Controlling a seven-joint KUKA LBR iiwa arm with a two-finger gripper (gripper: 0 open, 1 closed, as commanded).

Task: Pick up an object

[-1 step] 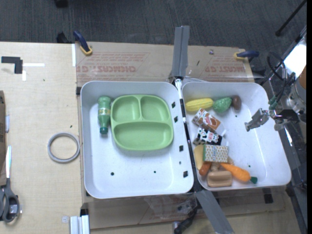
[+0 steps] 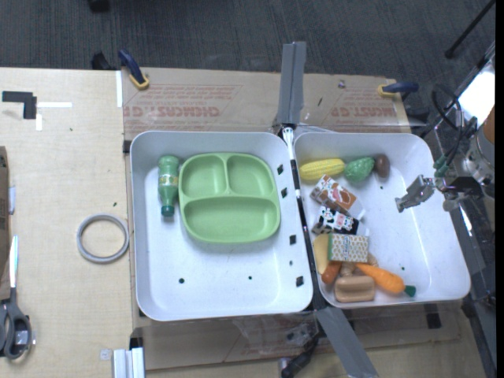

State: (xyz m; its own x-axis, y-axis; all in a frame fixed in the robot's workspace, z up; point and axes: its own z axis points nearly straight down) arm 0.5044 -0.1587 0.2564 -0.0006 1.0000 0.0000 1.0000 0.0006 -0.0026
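My gripper [image 2: 412,195] hangs over the right side of the right bin [image 2: 429,246], above bare white floor with nothing visibly under it. To its left, along that bin's left side, lie a yellow corn cob [image 2: 321,168], a green leafy toy [image 2: 360,168], a small brown piece [image 2: 381,164], a red-and-white snack packet [image 2: 335,193], a black-and-white carton [image 2: 339,223], a patterned box [image 2: 348,248], a carrot [image 2: 379,278] and a brown bun [image 2: 353,290]. The nearest of these sits well to the gripper's left.
The left bin [image 2: 220,286] holds a green divided plate [image 2: 230,197] and a green bottle [image 2: 168,183] lying beside it. On the bench to the left lie a tape ring [image 2: 102,237] and scissors [image 2: 14,325]. A grey divider bar [image 2: 292,85] rises between the bins.
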